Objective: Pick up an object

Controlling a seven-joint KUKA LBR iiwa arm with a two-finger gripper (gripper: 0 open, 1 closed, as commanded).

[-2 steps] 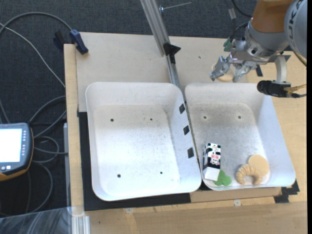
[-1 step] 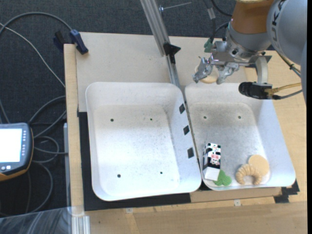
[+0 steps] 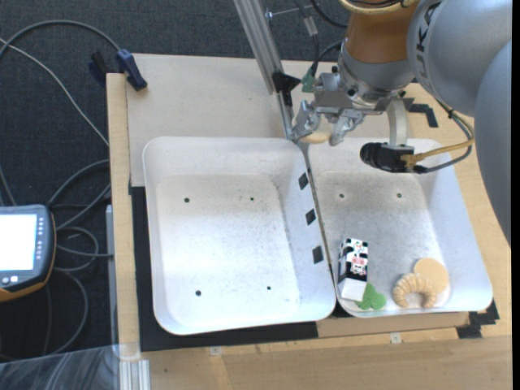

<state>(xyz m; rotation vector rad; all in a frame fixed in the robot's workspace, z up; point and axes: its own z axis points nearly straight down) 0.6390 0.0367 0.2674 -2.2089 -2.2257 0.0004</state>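
My gripper [image 3: 320, 131] hangs over the far edge of the right bin [image 3: 455, 218], close to the wall it shares with the left bin. A small tan object [image 3: 316, 137] sits between its fingers, lifted above the bin floor, and the fingers are shut on it. In the near corner of the right bin lie a black-and-white cow-patterned block [image 3: 353, 257], a small green piece [image 3: 372, 298] and a tan croissant-shaped toy [image 3: 421, 285].
The left bin [image 3: 162, 242] stands beside the right one. A slanted metal pole [image 3: 256, 35] rises behind the gripper. A black cylinder with a cable [image 3: 388, 155] hangs off the wrist over the right bin. A handheld screen [image 3: 20, 246] lies at far left.
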